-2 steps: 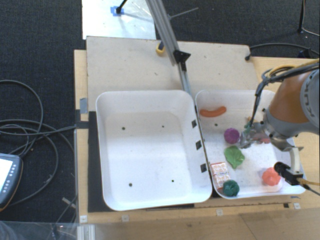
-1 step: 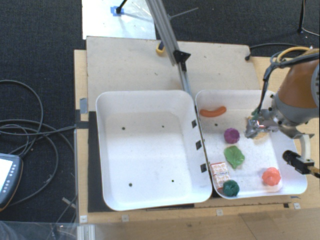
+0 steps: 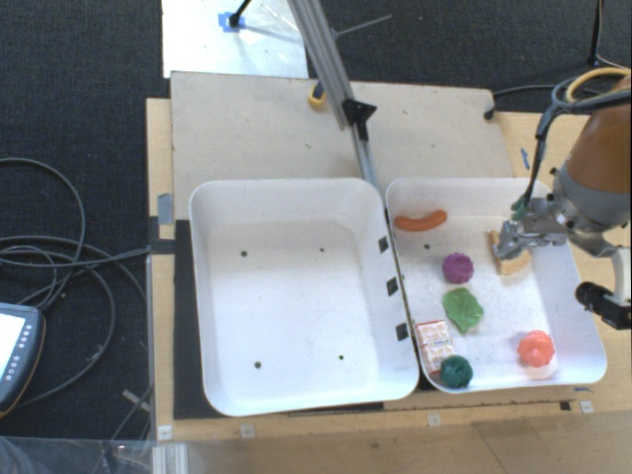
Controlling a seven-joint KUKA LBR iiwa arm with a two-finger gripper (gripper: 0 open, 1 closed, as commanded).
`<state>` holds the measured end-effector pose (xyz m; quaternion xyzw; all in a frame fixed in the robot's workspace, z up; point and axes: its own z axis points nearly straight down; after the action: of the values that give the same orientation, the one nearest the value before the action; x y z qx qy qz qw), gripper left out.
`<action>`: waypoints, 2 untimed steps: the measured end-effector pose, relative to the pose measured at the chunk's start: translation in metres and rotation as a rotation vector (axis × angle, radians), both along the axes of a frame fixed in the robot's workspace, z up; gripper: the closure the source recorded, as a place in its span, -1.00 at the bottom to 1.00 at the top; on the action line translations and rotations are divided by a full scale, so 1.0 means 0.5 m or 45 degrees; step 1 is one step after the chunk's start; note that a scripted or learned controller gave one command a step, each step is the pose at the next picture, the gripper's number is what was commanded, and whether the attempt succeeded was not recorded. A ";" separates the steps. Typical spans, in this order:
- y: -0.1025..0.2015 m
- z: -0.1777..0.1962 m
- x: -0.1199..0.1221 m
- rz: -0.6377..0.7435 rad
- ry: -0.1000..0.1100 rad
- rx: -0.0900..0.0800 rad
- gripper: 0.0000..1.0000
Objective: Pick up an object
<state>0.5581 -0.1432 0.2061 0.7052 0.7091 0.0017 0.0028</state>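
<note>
On the floor at the far left lies one dark-framed tablet [image 3: 14,349] with several black cables [image 3: 59,255] looping beside it. The desk [image 3: 257,126] carries two shallow white bins side by side. The left bin [image 3: 212,265] shows its bare white floor with a few small dark dots. One slanted grey pole [image 3: 331,62] crosses the back of the desk and ends near the seam between the bins, where the rims touch and three small black marks sit along the edge. The right bin [image 3: 494,194] holds seven things: one orange sausage [image 3: 421,220] near its back left corner, one purple ball [image 3: 456,267] in front of that, one green leafy piece [image 3: 463,309] just in front of the ball, one small red-and-white packet [image 3: 434,337] against the left wall, one dark teal ball [image 3: 455,370] touching the front rim just below the packet, one orange-red round object [image 3: 535,349] near the front right corner, and one tan bread-like piece [image 3: 512,258] toward the back right. The hand [image 3: 517,233] comes in from the right, under the grey arm with its orange band [image 3: 602,146], and sits directly over the tan piece, touching or just above its upper edge; whether its fingers are apart or together cannot be told. The purple ball lies near the hand's left, the other things farther off.
</note>
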 end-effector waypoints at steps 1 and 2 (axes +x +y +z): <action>0.109 -0.003 0.023 0.007 0.005 0.004 1.00; 0.189 0.007 0.061 0.006 0.003 0.004 1.00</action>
<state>0.5887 -0.0487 0.2094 0.7035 0.7107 0.0020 0.0009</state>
